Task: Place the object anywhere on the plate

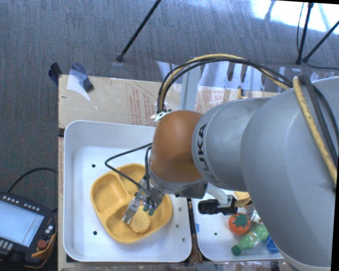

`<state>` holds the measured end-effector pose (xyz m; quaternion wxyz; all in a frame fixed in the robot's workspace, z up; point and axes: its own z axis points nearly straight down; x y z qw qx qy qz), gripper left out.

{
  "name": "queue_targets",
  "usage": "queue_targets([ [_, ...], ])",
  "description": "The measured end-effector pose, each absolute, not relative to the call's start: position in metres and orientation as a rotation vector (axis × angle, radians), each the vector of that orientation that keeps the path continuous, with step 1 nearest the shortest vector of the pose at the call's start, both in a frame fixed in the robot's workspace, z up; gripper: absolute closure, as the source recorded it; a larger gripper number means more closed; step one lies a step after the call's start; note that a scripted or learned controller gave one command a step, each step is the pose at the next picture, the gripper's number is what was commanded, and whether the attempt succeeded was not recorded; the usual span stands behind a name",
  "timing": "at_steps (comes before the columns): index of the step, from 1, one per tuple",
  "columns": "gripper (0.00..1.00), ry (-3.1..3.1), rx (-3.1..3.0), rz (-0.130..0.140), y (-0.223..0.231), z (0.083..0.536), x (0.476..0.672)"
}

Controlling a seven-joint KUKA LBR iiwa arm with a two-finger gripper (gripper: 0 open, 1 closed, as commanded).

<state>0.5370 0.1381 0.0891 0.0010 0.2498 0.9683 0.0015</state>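
Look at your gripper (pixel 140 208): it hangs low over the yellow plate (pixel 113 195), which sits in the left bin (pixel 80 154). The fingers point down and toward the near left, and their tips meet a pale yellow object (pixel 141 222) lying in the plate's near right compartment. From this slanted view you cannot tell whether the fingers are apart or closed, nor whether the object is pinched between them or merely lying under the tips.

The relation that matters: the object lies directly below and a touch nearer than the fingertips, touching or all but touching them, and it appears to rest within the plate's rim already. Its outline looks roundish, so no long axis stands out.

Judging from that, the placing looks essentially done, and what remains is probably a release and a straight lift. Watch the cable (pixel 117 166) looping across the plate's far side; it could snag as the wrist rises.

In the right bin (pixel 219 247) a tomato-like toy (pixel 239 223) and a green bottle (pixel 250 239) lie well apart from the work.
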Motion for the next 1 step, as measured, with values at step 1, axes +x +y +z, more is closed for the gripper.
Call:
queue_targets([
  [1, 0.0, 3.04, 0.784, 0.005, 0.1381, 0.0891, 0.537],
])
